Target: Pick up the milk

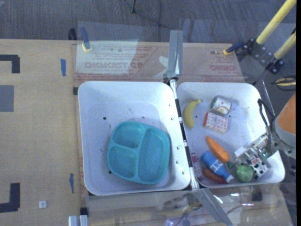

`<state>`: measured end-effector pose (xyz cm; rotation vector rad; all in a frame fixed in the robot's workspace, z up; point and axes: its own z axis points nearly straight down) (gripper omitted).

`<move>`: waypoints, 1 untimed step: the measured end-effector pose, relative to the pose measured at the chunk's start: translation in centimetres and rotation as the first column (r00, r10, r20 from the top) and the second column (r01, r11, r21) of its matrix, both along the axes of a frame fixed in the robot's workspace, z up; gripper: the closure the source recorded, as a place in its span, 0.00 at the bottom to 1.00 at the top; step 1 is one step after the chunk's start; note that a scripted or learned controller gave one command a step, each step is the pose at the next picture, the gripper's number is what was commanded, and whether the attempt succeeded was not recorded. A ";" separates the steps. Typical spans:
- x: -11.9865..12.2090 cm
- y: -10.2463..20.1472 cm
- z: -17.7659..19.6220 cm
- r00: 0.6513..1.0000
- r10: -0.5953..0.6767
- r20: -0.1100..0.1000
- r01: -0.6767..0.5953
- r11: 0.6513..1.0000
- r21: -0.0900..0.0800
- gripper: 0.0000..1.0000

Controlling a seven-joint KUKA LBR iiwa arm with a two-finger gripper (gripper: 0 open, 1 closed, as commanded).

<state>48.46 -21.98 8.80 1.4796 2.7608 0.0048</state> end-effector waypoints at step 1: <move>3.5 0.1 0.0 0.982 -0.191 -0.003 0.191 0.982 0.004 0.00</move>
